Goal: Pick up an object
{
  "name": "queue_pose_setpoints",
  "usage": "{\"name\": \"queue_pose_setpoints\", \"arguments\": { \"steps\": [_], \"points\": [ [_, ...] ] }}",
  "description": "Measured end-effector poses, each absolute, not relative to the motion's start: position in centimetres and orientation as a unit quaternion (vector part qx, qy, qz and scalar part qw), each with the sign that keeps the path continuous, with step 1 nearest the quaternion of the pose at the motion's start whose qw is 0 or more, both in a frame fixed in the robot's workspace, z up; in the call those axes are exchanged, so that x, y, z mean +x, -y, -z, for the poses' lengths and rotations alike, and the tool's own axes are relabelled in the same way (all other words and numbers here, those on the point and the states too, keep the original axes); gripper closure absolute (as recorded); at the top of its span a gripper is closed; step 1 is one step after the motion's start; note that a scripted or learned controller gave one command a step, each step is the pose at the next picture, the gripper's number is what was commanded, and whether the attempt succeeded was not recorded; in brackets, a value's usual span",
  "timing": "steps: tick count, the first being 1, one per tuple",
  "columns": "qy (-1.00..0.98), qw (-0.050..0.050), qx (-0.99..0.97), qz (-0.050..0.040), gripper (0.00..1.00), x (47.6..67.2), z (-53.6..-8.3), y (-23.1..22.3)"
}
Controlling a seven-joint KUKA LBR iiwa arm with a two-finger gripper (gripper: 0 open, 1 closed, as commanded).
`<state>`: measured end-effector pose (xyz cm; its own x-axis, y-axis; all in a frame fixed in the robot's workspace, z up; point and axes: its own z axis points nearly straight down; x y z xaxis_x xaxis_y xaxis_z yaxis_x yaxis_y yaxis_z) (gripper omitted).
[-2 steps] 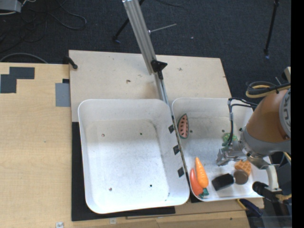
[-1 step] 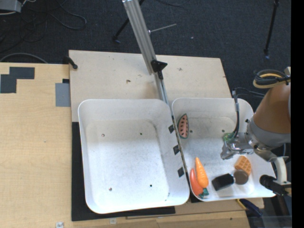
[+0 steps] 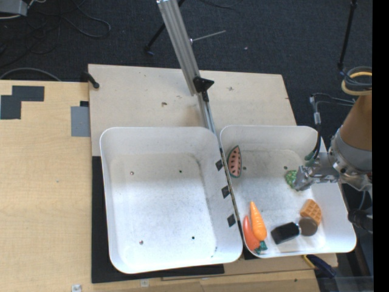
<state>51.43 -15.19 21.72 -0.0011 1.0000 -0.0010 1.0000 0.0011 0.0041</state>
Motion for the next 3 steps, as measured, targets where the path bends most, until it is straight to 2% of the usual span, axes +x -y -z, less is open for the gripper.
{"name": "queue_pose_setpoints", "arguments": {
  "steps": [1,3],
  "points": [
    [-0.708,0.001,0.707,-0.0006,1.0,51.4,-26.0,15.4],
    [-0.709,-0.003,0.705,0.0006,1.0,51.2,-24.5,4.4]
  ]
}}
